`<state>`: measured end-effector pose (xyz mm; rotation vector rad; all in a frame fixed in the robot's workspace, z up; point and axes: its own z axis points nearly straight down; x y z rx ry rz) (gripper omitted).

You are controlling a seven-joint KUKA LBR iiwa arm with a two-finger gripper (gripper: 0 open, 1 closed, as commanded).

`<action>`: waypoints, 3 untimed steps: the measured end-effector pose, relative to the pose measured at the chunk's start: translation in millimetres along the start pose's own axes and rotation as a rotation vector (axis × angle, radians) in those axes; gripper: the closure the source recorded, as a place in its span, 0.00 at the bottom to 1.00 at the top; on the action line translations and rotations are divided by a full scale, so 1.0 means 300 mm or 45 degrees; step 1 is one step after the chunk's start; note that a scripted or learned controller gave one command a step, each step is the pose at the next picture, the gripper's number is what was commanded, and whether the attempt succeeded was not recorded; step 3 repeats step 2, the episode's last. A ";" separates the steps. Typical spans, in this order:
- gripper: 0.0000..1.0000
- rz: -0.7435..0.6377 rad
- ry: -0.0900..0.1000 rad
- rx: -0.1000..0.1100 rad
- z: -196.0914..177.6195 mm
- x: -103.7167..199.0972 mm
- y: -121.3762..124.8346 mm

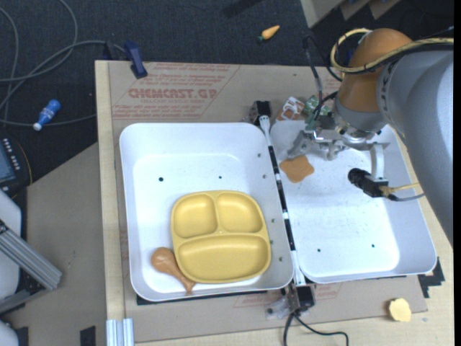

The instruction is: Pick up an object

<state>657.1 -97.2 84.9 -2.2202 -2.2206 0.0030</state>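
Left of my gripper (317,146), beyond the far bin's rim, the brown board (173,89) reads "CHEMCAST GP" in red; its smaller print is illegible.

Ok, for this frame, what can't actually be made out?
- Gripper, camera view: the wrist above covers its fingers, so open or shut, and any contact with the orange piece, is unreadable.
- Drumstick toy: the yellow divided plate overlaps one side.
- Small items at the right bin's top corner: too small to identify.

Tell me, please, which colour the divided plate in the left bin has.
The divided plate is yellow, as the camera view shows.
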 end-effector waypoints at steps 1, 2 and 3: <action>0.00 -0.001 0.000 -0.003 0.000 0.014 0.008; 0.00 0.000 -0.001 -0.006 0.000 -0.016 0.014; 0.00 0.000 -0.001 -0.006 0.000 -0.016 0.014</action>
